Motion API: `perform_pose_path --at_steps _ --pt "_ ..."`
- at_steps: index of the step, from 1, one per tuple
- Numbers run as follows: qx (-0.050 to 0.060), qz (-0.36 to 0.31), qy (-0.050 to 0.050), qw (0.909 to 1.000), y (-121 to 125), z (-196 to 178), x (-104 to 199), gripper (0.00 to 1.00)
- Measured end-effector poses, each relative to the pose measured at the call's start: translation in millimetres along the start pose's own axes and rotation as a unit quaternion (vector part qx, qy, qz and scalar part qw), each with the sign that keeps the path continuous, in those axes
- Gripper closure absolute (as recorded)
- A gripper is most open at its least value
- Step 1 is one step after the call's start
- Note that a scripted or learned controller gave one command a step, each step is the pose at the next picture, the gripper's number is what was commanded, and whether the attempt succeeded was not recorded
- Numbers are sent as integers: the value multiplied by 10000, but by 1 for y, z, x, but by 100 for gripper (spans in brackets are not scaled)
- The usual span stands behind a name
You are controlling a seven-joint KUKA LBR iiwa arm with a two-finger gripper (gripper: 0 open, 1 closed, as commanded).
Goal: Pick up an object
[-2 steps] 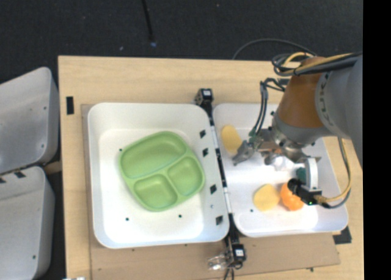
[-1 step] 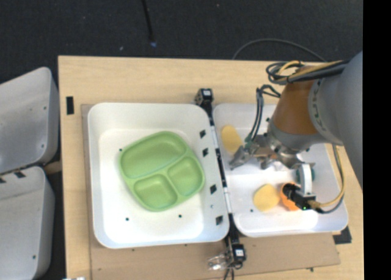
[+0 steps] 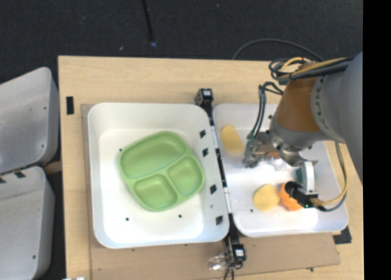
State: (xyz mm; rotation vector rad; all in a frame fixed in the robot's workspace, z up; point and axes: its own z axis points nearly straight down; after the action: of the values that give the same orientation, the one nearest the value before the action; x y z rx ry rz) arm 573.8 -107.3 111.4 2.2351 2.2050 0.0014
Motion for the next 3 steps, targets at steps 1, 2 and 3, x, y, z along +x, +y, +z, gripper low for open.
perform_pose_path --at_steps 1,2,3 --pt "-26 -67 -5 10000 5 -64 0 100" --pt "-17 -77 -4 10000 6 -114 -2 100" --pt "7 -98 9 10000 7 -107 47 100"
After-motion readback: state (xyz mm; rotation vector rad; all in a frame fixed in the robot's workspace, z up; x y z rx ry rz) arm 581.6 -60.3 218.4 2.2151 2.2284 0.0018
